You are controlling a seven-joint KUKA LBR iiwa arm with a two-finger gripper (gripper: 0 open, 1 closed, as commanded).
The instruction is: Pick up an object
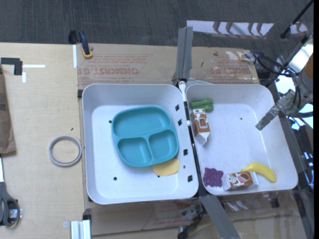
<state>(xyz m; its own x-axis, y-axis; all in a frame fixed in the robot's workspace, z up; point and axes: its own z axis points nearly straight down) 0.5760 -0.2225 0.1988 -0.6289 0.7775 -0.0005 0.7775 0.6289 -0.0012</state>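
Note:
The right bin holds a green toy vegetable and a brown-and-white carton along its left wall. Near its front edge lie a purple grape bunch, a second small carton and a yellow banana. In the left bin a teal divided plate covers part of a yellow disc. My gripper reaches in slantwise over the right bin's right side, above bare bin floor and apart from every object. Nothing is seen in it.
On the wooden bench left of the bins lie a tape ring, scissors and a brown bag. A blue clamp sits behind the left bin. Cables hang at the back right.

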